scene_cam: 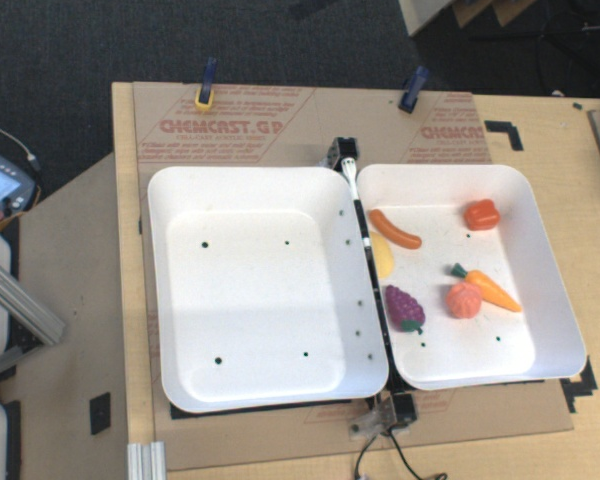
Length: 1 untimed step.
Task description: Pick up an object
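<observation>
Nearest the lens, black cables (385, 458) curl off the bench's front edge below a small clamp (395, 411) that pins the two bins together. Both bins are shallow, glossy white plastic with rounded corners, set on a brown cardboard sheet (280, 118) printed with red lettering.

Left bin (180, 208) shows a smooth floor with four small dark dots. Right bin (540, 268) holds all the toy food. A knobbly purple grape bunch (404, 308) lies close to the dividing rim, and just behind it a pale yellow piece (381, 258) rests against that rim. A slim orange sausage (395, 230) lies slantwise behind the yellow piece. Toward the middle, a tapered orange carrot (491, 289) with a green stub touches a round, pinkish-red fruit (463, 301). A blocky red-orange pepper (481, 215) sits apart near the far corner.

Blue clips (412, 89) grip the cardboard's far edge. I cannot tell how the jaws stand.
</observation>
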Each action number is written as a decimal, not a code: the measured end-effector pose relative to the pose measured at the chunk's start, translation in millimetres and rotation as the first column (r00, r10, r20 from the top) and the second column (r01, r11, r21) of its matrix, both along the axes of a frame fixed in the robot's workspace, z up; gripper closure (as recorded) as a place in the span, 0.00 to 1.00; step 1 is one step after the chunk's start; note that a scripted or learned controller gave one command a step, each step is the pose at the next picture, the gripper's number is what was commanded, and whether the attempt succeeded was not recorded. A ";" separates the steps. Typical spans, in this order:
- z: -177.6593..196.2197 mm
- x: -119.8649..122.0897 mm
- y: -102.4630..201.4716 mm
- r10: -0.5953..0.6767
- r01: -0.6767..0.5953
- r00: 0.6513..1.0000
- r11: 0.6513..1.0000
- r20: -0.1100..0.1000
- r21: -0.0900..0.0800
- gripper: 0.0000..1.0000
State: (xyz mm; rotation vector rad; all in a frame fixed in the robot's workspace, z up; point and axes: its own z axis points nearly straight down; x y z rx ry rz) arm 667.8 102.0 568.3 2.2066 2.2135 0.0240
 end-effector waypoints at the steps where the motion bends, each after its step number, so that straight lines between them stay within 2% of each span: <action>1: 10.7 0.3 0.7 0.001 -0.001 1.000 1.000 0.005 0.000 1.00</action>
